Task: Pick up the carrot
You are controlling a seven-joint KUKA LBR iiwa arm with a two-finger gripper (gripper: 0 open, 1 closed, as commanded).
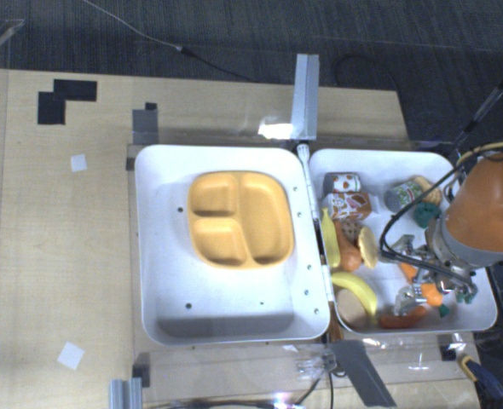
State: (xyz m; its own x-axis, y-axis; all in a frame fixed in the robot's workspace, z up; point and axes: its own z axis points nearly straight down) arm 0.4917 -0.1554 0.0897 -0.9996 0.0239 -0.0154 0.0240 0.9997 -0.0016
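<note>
The gripper (422, 295) is seen low over the near right part of the right bin (482, 318); whether it is clenched or released cannot be told (cables and metal parts hide it). Far to its left, a yellow divided plate (237, 218) is set in the left bin (162, 313). Nearer, still to the left, two printed cartons (347, 194), an orange-brown piece (349, 250) and a banana (358, 289) are crowded together. The carrot (408, 271), as far as it can be made out, lies just beside the gripper, touching or passing under it. A red item (401, 319) lies just in front.
</note>
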